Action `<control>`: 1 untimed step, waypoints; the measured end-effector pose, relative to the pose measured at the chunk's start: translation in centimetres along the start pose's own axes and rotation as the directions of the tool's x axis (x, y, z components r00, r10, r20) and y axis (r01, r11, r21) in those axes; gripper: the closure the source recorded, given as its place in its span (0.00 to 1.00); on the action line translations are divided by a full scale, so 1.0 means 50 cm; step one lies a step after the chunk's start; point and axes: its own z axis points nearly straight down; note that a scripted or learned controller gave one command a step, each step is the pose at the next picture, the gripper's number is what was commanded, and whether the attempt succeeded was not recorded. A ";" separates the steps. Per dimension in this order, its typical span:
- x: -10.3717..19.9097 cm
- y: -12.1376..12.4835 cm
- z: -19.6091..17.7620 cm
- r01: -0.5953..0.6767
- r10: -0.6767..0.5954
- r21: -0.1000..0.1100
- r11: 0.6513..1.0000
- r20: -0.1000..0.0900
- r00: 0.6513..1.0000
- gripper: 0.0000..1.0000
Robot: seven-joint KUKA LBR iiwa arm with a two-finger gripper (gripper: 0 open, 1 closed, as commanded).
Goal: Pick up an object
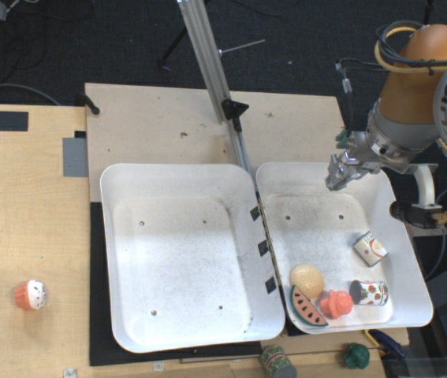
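My gripper hangs over the far edge of the right bin, well above its floor. Nothing shows between its fingers. The objects lie at the near end of that bin: a tan round bun, a watermelon slice, a pink toy, a white can with red spots and a small white carton closer to the right wall. All of them sit apart from the gripper, toward the front.
The left bin lies beside the right one. A slanted metal rail runs down to the gap between the bins. An orange-and-white toy lies on the wooden bench at left. A green object and a dark can sit in front of the bins.
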 end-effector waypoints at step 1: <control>0.113 -0.024 -0.006 0.002 -0.002 0.000 1.000 -0.001 1.000 1.00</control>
